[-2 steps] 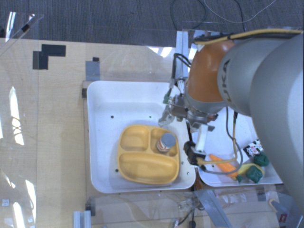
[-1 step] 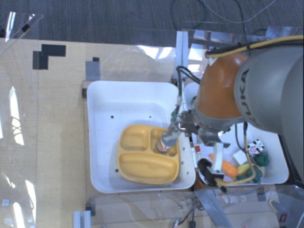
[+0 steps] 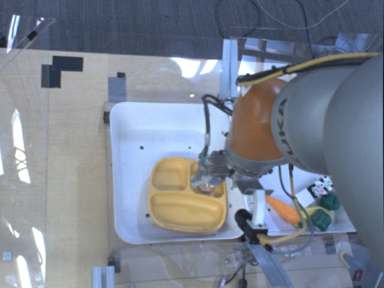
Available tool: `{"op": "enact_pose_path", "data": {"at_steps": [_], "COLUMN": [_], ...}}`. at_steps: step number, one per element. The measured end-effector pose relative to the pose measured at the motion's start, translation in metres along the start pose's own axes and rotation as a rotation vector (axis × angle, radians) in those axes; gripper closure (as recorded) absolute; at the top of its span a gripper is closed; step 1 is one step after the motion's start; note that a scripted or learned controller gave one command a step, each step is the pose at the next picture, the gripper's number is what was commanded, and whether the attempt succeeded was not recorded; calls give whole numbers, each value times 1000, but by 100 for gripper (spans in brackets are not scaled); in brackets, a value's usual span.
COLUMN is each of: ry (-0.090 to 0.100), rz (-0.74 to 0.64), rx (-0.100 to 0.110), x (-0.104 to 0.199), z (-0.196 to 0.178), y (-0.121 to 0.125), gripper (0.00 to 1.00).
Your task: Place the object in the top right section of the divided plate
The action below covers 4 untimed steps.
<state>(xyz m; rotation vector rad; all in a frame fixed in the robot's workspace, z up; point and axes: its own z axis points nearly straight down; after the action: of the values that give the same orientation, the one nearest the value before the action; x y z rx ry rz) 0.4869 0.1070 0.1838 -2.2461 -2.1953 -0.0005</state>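
At the far left lies the pale wooden tabletop (image 3: 60, 179), with black L-shaped marks near its top edge. Next comes the left white bin (image 3: 129, 161), and in it sits the yellow divided plate (image 3: 180, 206): one long section along its near side and two smaller ones above it. My fingers (image 3: 206, 182) hang over the plate's top right section, low against it, and a small round brownish object (image 3: 207, 187) shows right at their tips, inside that section. Whether I am pinching it or have my fingers spread around it, I cannot tell; my own wrist hides too much. My orange band (image 3: 258, 128) and grey arm (image 3: 336, 125) fill the space to the right. Beneath them, in the right bin (image 3: 345, 224), lie an orange carrot (image 3: 282, 210), a green toy (image 3: 321, 219) and a small black-and-white piece (image 3: 322, 188).
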Motion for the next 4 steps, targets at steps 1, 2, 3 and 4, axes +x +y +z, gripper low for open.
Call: {"op": "enact_pose_path", "data": {"at_steps": [1,2,3,4], "ry": [0,0,0,1], "rz": [-43,-170,-208,-265], "rx": [-5,-4,-4,-3], "x": [-37,43,59,93], "z": [-87,-15,-42,-30], "y": [64,131,77,63], "gripper": [0,0,0,0]}}
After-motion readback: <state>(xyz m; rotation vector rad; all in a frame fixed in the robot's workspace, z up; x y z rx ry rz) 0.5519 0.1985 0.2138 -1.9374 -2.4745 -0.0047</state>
